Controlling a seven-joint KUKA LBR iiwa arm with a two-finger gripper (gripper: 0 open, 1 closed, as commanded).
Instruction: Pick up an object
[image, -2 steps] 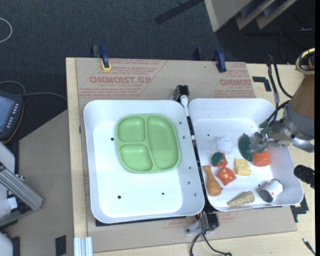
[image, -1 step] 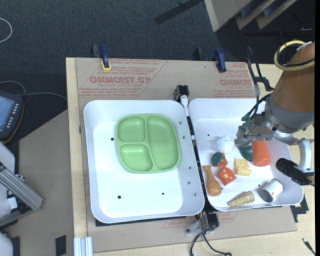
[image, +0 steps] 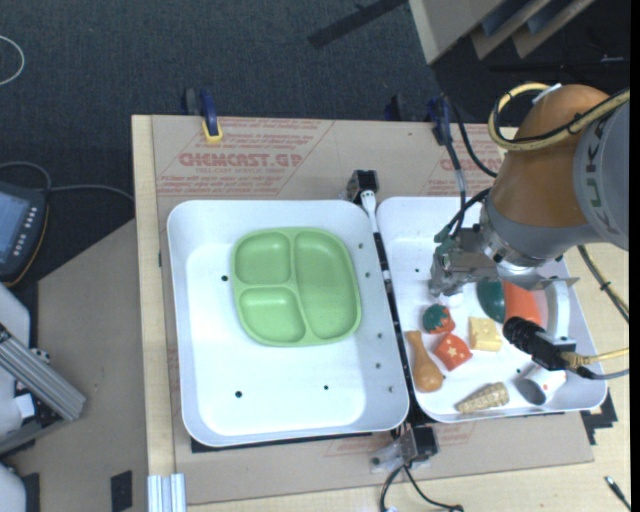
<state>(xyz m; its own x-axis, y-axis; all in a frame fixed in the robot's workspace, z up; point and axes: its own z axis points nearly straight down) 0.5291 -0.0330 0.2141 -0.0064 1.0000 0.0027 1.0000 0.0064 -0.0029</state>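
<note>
Left bin (image: 200, 330): one green divided plate (image: 297, 285). Right bin (image: 405, 225): small toy foods (image: 455, 350), with the gripper (image: 452, 272) above them; finger opening and hold cannot be told.

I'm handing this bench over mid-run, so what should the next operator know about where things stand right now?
Gripper: low over the right bin, near its upper left; nothing visibly held.
Right bin objects: strawberry-like toy, red piece, yellow block, orange carrot-like piece, tan cone, plus teal and orange items partly under the arm.
Left bin: holds a green divided plate.
Done: no pick visible yet.
Left: grasp and lift one object.
</note>
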